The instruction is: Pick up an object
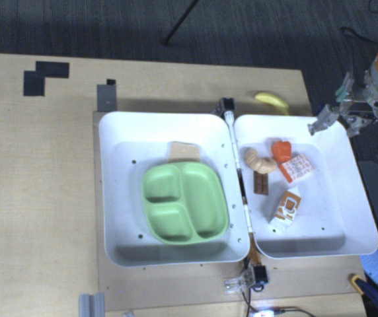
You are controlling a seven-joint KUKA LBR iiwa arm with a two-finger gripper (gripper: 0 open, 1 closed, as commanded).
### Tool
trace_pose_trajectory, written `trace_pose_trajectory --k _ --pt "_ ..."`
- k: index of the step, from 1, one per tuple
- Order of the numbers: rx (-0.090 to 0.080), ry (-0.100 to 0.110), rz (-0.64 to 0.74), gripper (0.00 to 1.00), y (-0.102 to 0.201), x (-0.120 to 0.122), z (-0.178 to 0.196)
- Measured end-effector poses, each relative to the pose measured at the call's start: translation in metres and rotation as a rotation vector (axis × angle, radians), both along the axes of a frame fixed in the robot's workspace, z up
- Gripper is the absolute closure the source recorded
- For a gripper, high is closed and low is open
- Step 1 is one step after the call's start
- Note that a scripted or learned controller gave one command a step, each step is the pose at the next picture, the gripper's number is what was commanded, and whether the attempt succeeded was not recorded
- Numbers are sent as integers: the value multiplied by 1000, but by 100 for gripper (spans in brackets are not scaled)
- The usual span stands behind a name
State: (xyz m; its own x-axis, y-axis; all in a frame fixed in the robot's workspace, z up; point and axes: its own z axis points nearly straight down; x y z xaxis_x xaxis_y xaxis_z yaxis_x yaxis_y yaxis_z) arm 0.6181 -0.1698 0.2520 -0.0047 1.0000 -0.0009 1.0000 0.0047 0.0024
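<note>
Dark carpet behind a pale wooden bench [37, 177] bearing two shallow white bins side by side. In the left bin [119, 177], a green divided tray [184, 201] with three compartments, and a tan slab [184, 151] peeking out just behind the tray's far edge. In the right bin [347, 197], a cluster toward the side nearest the tray: a beige curled piece [258, 160], an orange-red object [281, 150] just beside it on the side away from the tray, a red-and-white packet [297, 168] touching that orange object, a small dark brown bar [260, 184] close to the divider between the bins, and a white-and-orange carton [286, 208] lying tilted, nearer the camera than the rest. On the bench beyond the right bin's far rim, a yellow banana [271, 101]. Well away from the tray, above the far right corner of the right bin, the gripper [338, 119], its grey fingers spread apart, nothing between them, apart from every object in the cluster.
</note>
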Motion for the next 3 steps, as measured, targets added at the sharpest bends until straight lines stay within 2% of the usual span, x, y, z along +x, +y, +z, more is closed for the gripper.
trace_pose_trajectory --k 1,2,3 --pt "2 4 -2 0 16 -54 -114" --pt "0 -4 -1 0 53 -76 -166" --pt "0 -9 0 100 53 -74 -154"
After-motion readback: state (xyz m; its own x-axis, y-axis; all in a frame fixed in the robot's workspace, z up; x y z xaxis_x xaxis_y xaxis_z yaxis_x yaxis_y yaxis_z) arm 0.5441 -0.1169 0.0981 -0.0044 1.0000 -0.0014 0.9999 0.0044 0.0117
